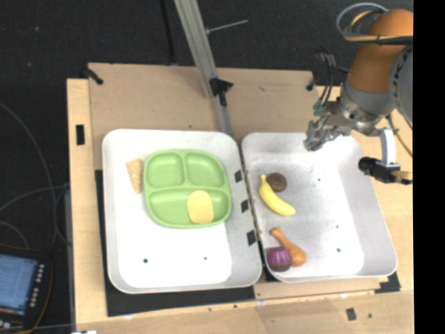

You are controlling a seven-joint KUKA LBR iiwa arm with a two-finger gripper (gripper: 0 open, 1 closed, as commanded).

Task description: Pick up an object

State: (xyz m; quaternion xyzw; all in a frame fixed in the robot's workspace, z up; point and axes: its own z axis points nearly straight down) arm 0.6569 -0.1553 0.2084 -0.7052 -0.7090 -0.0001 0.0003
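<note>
The right bin (pixel 348 207) holds a yellow banana (pixel 274 197) near its left wall, with a small brown round item (pixel 277 181) touching the banana's upper end. Near the bin's front left corner lie a purple onion-like item (pixel 279 258) and an orange carrot-like piece (pixel 288 245) side by side. My gripper (pixel 314 140) hangs over the back edge of the right bin, well above and to the right of the banana. Nothing is visible between its fingertips.
The left bin (pixel 125 256) holds a green divided plate (pixel 186 186) with a yellow oval item (pixel 201 207) in its front compartment. A tan wafer-like piece (pixel 134 175) lies left of the plate. A metal pole (pixel 198 47) rises behind the bins.
</note>
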